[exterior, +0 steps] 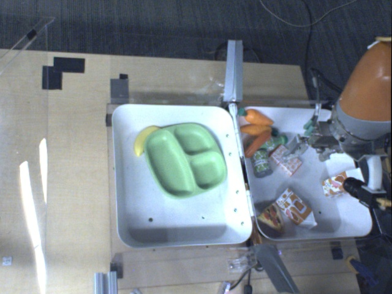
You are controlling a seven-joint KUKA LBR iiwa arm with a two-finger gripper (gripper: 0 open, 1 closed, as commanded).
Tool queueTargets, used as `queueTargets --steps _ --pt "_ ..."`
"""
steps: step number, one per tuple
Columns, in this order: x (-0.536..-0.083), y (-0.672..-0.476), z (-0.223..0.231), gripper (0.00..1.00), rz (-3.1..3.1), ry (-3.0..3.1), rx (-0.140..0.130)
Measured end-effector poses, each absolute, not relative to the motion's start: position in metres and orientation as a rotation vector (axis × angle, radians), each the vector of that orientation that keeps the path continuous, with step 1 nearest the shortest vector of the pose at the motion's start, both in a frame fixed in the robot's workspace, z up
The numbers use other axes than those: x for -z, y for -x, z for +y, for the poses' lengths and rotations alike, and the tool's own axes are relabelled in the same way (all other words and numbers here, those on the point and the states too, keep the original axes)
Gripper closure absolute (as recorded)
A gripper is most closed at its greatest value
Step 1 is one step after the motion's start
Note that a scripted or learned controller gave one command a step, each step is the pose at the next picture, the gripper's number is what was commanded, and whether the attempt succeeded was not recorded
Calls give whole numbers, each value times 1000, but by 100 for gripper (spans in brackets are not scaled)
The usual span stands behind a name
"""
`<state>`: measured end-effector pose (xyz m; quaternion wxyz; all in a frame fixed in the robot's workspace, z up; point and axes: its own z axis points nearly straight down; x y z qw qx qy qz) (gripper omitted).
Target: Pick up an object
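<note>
Gripper (304, 141) hangs over the right bin (343, 225) beside a small packet (286, 160); its opening cannot be told. Two carrots (256, 125) lie crosswise near the packet, tips toward the divider.

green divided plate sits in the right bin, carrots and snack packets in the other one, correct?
Not quite. The camera view shows the green divided plate in the left bin, over a yellow item. The carrots and snack packets lie in the right bin.

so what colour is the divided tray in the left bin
Light green divided tray, seen clearly in the camera view.
</note>
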<state>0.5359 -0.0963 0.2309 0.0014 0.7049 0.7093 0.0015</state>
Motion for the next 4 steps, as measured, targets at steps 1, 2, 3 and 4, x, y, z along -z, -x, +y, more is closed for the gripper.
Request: queueTargets --steps 1,2,3,4 --pt "-94 -547 -199 0 2336 -2092 -6" --pt "-89 -525 -206 0 2367 -2047 -11" --pt "-90 -492 -206 0 2410 -1992 -11" --pt "-90 -492 -206 0 2410 -1993 -11"
